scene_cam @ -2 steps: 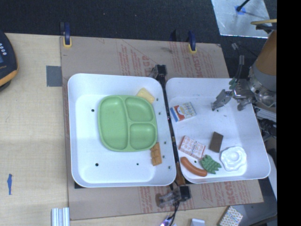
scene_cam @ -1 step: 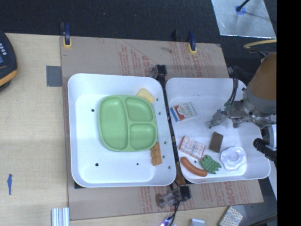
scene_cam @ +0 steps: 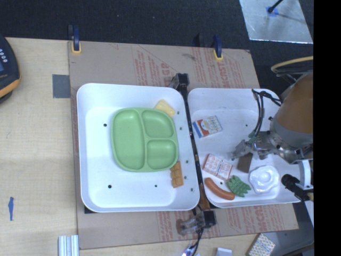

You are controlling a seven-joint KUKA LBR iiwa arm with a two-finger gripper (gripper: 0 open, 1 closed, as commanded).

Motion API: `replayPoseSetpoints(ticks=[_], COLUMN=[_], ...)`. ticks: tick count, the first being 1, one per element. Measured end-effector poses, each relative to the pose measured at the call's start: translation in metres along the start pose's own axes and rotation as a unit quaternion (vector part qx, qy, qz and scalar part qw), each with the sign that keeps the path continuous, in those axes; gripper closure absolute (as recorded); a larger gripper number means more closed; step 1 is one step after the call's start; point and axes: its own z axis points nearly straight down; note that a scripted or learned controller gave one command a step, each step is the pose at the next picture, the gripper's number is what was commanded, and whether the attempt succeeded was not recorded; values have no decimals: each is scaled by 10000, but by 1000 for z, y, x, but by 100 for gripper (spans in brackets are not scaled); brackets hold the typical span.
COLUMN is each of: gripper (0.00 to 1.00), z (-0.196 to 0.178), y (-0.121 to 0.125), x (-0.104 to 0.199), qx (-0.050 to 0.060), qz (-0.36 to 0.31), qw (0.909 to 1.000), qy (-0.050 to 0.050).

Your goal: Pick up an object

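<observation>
On the far left edge I see part of a black and yellow handheld device [scene_cam: 6, 68] lying on the pale wooden tabletop [scene_cam: 34, 159]. A brown cardboard sheet [scene_cam: 136, 63] lies under both bins, pinned at its far edge by two blue and yellow clamps [scene_cam: 75, 39].

The left white bin [scene_cam: 93, 196] carries a light green plastic plate with three compartments [scene_cam: 144, 138] near its middle. A pale yellow block [scene_cam: 165, 108] pokes out at the plate's far right rim, touching it. A small orange-brown waffle-like piece [scene_cam: 176, 175] lies just near-right of the plate, close to the bin's right wall.

The right white bin [scene_cam: 224, 96] holds several candidates to pick. A small white card with red and blue print [scene_cam: 208, 126] lies in its far left part. Nearer to me, a red and white patterned packet [scene_cam: 217, 166] sits tilted, and just near of it a brown-orange toy sausage [scene_cam: 219, 189] lies along the near wall. A green leafy toy piece [scene_cam: 238, 185] lies beside the sausage's right end. Right of that, a white round lid-like object [scene_cam: 264, 178] rests in the near right corner.

The grey arm [scene_cam: 295, 116] reaches in from the right, and its gripper [scene_cam: 248, 152] sits low in the right bin, between the packet and the white round object. I cannot tell how the jaws stand; a dark piece shows at them, but I cannot make out what it is.
</observation>
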Motion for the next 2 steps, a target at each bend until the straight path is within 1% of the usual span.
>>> replayPoseSetpoints(ticks=[1, 2], gripper=[0, 100], z=[14, 3], y=[-3, -3], x=[-12, -13], qx=[-17, -18], qz=[-1, -1], qw=[10000, 10000], qy=[-8, -10])
